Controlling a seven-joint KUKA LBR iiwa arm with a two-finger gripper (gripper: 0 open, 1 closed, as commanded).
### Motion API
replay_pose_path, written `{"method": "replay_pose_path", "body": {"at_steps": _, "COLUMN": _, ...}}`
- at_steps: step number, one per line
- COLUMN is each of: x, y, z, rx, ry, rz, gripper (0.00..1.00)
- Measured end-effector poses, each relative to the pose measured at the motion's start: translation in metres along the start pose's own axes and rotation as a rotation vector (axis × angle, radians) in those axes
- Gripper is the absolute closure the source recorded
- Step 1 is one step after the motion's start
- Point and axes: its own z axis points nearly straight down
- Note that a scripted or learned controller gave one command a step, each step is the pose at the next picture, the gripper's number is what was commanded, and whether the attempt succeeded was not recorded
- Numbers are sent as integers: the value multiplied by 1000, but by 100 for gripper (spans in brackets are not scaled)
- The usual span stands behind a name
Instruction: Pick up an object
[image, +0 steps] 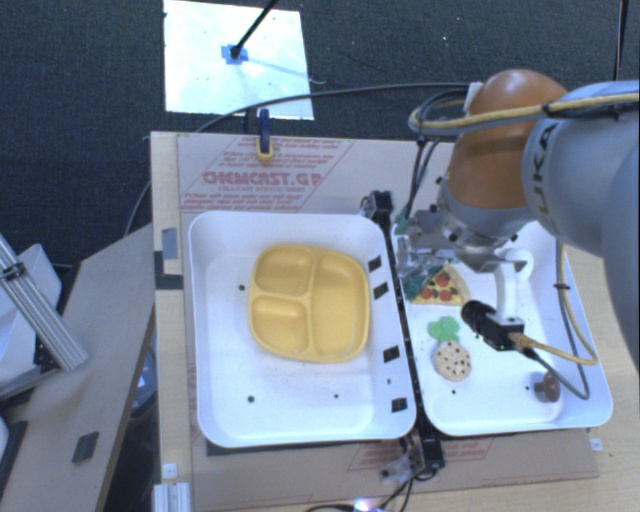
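From my remote station: the gripper (420, 258) hangs low at the right bin's (580, 400) left wall, just beside the pizza slice (441, 287); I cannot tell its state. A cookie (452, 361) lies nearer the front edge. A yellow tray (308, 302) occupies the left bin (225, 400).

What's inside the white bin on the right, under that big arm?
The right bin holds a pizza slice toy, a green piece, a cookie and a small brown item. The arm covers the bin's far part.
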Motion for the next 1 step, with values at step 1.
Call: {"method": "replay_pose_path", "body": {"at_steps": 1, "x": 62, "y": 4, "z": 10, "rx": -1, "ry": -1, "rz": 1, "gripper": 100}}
